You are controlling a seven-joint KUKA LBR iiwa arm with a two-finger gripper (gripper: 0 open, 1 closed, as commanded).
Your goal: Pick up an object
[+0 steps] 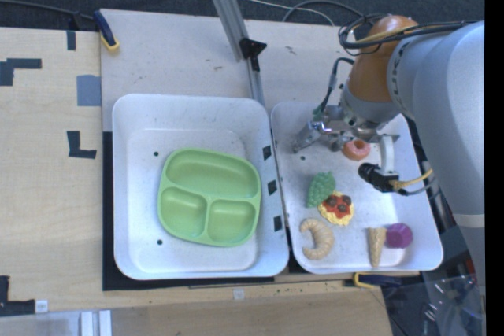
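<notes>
Since the gripper (331,131) hangs low over the right bin (417,169) beside the doughnut (357,149), finger state: cannot tell.

Left white bin (126,169) holding a green divided tray (209,197); blue-and-yellow clamp (106,31) at the bench's (47,177) far edge; black cables (47,8) beyond.

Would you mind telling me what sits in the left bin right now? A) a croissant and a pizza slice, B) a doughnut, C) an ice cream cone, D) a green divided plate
D: the green divided plate lies in the left bin, while the croissant, pizza slice, doughnut and ice cream cone all lie in the right bin.
</notes>
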